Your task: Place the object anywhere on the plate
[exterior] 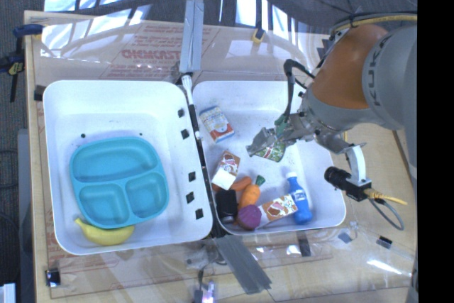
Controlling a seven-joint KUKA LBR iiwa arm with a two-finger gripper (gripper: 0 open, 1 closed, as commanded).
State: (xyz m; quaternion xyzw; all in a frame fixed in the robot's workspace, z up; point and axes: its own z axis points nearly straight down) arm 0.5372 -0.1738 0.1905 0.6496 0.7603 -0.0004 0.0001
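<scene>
Over the right bin (323,220), the gripper (273,144) pinches a crinkly green packet (267,149), lifted off the pile of toy food. I think the carrying step comes next: swing left and let go above the smooth blue plate (117,181), which has three dips. A yellow banana (105,234) lies beside it.

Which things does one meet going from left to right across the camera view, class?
Light blue three-compartment plastic plate → black rectangular block → round purple toy → blue plastic bottle with white cap.
</scene>
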